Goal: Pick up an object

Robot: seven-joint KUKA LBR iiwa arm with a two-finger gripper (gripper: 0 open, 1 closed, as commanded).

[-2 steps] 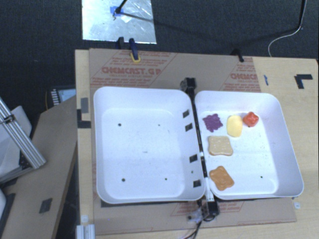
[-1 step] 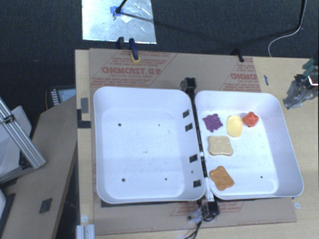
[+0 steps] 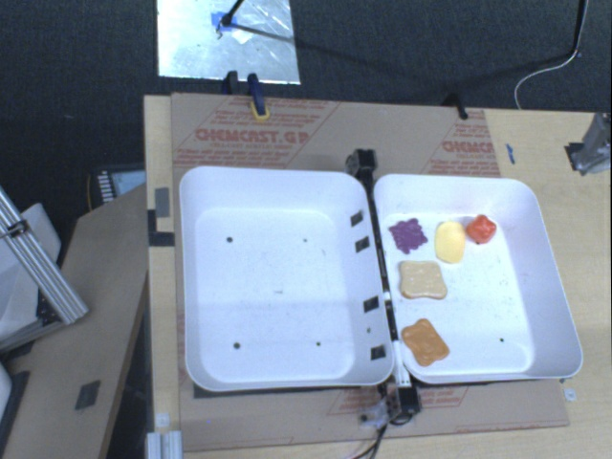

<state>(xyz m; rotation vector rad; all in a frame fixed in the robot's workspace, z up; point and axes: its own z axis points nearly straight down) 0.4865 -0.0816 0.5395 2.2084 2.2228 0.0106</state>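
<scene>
Maybe slipping off the flat toast slice (image 3: pixel 422 280) in the right bin (image 3: pixel 553 273), or bumping the yellow toy (image 3: pixel 450 242) just beside. Fingers (image 3: pixel 591 149): cannot tell wide or narrow.

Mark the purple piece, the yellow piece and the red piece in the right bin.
purple piece (image 3: pixel 408 234), camera view, its middle
yellow piece (image 3: pixel 450 242), camera view, centre of its body
red piece (image 3: pixel 481 228), camera view, its top face
</scene>
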